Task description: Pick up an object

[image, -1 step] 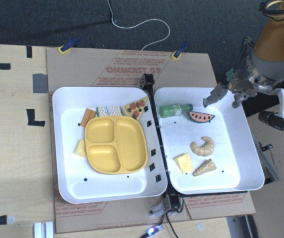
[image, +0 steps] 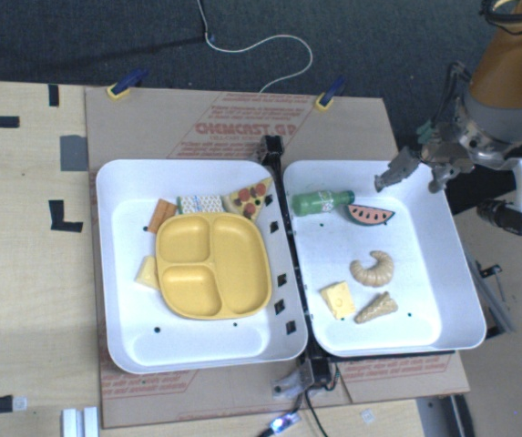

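Observation:
The right bin (image: 443,244) holds a green bottle (image: 322,202) lying on its side, a watermelon slice (image: 371,214), a beige croissant (image: 373,268), a yellow cheese wedge (image: 338,299) and a tan cone (image: 376,308). My gripper (image: 415,179) hovers over that bin's back right corner, above and to the right of the watermelon slice. Its fingers are spread open and there is nothing between them. The arm's grey and orange wrist (image: 502,80) rises at the upper right.
The left bin (image: 115,244) holds a yellow divided plate (image: 213,264), with a pizza slice (image: 250,197) and several small food pieces tucked behind and beside it. A cardboard sheet (image: 233,126) lies under both bins. A white cable (image: 261,48) crosses the back.

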